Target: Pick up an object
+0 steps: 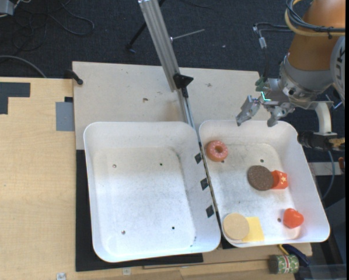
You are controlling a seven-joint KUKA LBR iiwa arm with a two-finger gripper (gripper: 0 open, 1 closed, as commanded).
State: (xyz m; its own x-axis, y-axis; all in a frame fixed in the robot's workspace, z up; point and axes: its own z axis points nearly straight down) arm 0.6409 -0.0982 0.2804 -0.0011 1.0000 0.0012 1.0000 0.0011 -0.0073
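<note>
My gripper (259,117) hangs over the far rim of the right bin (312,200), its two grey fingers spread apart with nothing between them. Below it in that bin lie a pink frosted donut (216,151) near the left wall, a brown round cookie (259,178) with a red-orange piece (279,179) touching its right side, a red tomato-like object (292,218) near the front right, and a tan round disc (236,226) beside a yellow cheese slice (254,230) at the front.
The left bin (98,156) sits beside the right one. A slanted aluminium bar (164,51) rises from the divider between the bins toward the back. A small green can (285,264) lies on the bench in front of the right bin.
</note>
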